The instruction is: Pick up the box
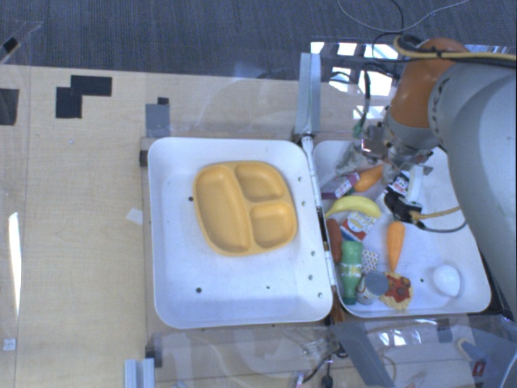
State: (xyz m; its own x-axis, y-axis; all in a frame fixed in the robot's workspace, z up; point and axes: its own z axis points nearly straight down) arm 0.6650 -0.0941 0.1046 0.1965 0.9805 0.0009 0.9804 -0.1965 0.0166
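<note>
Camera view: the two white bins sit side by side on the wooden bench, their inner rims touching along a grey divider. The left bin [161,241] carries one thing, a yellow divided plate [245,206]. The plate lies toward the bin's far half, with a wide bare floor along the near edge and narrower margins at the left and right rims.

The right bin [478,291] is crowded along its left rim. What looks like the box [354,228], small and white with red and blue print, lies close to that left rim about midway between the far and near edges. It is just under a banana [356,206] and touches the top of a green bottle [350,263]. A carrot [394,246] lies just to its right, pointing toward the near edge. A grey cup [376,284] and a red and yellow toy [397,292] crowd the near edge, and a white ball [446,280] rests by the near right corner. Bare floor shows between the carrot and the right rim.

The gripper [378,165] hangs low over the far part of the right bin, above a second orange piece [368,178] and well short of the box. Whether it is apart or together cannot be told. The grey arm covers the bin's far right corner.
</note>
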